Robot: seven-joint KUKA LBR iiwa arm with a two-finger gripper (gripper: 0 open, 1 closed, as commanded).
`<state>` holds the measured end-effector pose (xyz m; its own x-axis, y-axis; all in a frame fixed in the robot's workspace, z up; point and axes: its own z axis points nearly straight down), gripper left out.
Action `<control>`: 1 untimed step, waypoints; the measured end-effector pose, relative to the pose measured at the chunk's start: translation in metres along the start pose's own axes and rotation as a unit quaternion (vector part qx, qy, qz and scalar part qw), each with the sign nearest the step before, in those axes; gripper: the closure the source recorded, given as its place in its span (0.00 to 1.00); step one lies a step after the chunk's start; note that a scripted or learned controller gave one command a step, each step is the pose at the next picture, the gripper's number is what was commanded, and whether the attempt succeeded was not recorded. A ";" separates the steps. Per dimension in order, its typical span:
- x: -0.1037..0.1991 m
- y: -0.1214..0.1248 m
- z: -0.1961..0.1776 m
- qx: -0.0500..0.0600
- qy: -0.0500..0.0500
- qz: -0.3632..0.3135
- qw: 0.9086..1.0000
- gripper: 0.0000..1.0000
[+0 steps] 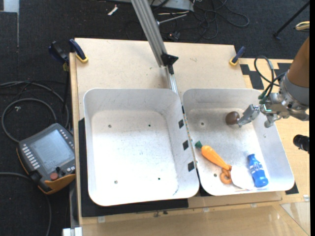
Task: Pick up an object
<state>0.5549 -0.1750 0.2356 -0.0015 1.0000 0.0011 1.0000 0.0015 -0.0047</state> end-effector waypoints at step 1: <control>0.000 0.001 -0.002 -0.002 -0.001 0.000 1.000 0.00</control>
<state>0.5558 -0.1750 0.2380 -0.0012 1.0000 0.0000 1.0000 0.0012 -0.0006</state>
